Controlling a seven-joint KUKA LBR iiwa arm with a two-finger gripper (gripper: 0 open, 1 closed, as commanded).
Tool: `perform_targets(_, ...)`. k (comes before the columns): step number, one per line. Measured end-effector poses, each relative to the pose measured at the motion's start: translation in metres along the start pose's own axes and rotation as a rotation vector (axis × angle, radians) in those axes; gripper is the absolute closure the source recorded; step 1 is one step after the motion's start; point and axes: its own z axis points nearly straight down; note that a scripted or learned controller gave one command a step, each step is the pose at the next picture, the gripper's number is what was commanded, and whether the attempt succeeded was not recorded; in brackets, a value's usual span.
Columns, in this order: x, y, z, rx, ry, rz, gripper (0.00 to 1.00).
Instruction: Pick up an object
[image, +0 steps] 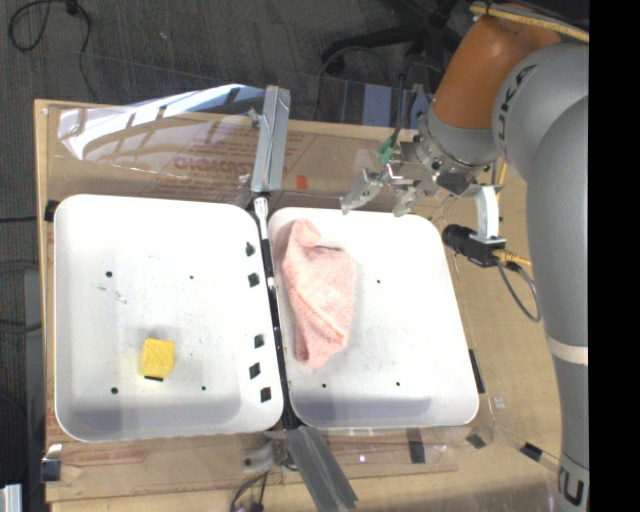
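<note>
A crumpled pink cloth (318, 295) lies in the right bin (420, 340), against its left wall. A small yellow block (157, 358) rests in the left bin (120, 250), near its front left. My gripper (378, 199) hangs above the back edge of the right bin, up and to the right of the cloth and apart from it. Its two fingers are spread apart with nothing between them.
A metal divider bar (268, 140) runs back from the seam between the bins. Clear plastic sheeting (150, 120) lies on the cardboard behind the left bin. A black cable connector (470, 245) hangs by the right bin's right edge. The grey arm (550, 200) fills the right side.
</note>
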Motion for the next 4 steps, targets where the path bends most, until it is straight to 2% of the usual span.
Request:
perform_targets(1,0.002,-0.027,0.131,0.002,0.001,-0.035,0.00)
perform_targets(2,0.001,0.011,0.159,0.002,0.001,-0.374,0.00)
perform_targets(3,0.002,0.013,0.148,-0.004,-0.003,-0.380,1.00)
perform_targets(4,0.044,0.017,0.025,-0.006,-0.002,-0.474,1.00)
